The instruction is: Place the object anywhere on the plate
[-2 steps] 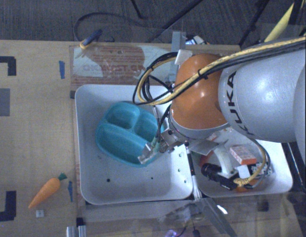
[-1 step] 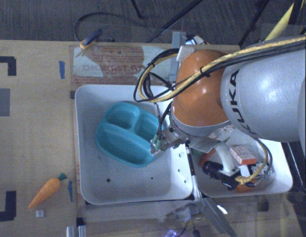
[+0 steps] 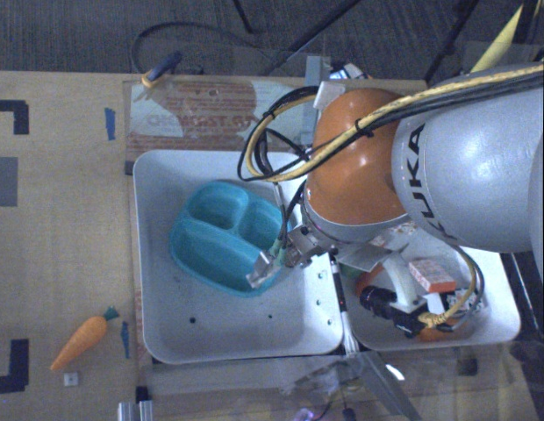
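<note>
We see the gripper (image 3: 265, 270) low over the left bin (image 3: 228, 333), at the lower right rim of the teal plate (image 3: 215, 235). It sits on or just above that rim. The view there is small and blurred, so we cannot tell whether it is set wide or narrow, nor whether it carries anything.

The plate is divided into compartments and lies flat in the left bin, in the half toward the top edge and roughly midway between the bin's left and right edges. The rest of the bin floor toward the bottom edge is bare white.

The arm (image 3: 469, 165) comes in from the right, its orange band (image 3: 355, 160) hanging above the seam between the two bins and hiding much of the right bin (image 3: 507, 323). In the part of the right bin that shows, we make out a small white box with a red label (image 3: 433, 274) and, nearer the bin's left edge, what may be a reddish thing (image 3: 371, 281), mostly hidden.

A toy carrot (image 3: 79, 342) lies on the wooden bench (image 3: 61, 235) outside both bins, near the left bin's bottom left corner, tilted with its green top toward the bin.
</note>
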Controlling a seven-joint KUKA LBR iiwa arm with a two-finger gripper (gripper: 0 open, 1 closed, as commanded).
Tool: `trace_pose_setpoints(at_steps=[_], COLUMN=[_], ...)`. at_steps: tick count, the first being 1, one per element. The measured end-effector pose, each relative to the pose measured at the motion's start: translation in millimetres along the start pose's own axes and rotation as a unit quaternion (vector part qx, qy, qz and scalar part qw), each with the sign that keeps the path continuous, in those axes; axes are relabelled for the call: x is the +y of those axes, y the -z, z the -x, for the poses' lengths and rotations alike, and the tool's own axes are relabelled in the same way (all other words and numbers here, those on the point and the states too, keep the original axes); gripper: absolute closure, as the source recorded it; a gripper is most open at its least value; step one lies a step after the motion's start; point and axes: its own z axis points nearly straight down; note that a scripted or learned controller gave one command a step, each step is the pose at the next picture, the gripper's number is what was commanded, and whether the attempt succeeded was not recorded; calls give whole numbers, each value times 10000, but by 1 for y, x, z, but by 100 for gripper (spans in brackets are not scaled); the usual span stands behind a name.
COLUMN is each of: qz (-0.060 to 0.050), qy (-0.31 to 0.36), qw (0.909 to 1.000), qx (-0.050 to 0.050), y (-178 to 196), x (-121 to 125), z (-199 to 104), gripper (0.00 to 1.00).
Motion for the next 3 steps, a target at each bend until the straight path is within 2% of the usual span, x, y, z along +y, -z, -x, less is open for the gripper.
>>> trace_pose_setpoints(at_steps=[1, 2, 3], qz=[11, -14, -12], qy=[-7, -137, -142], qw=[10000, 9999, 9999], qx=[0, 5, 4], y=[10, -6, -6], x=[1, 7, 7], z=[0, -23, -23], gripper=[100, 100, 0])
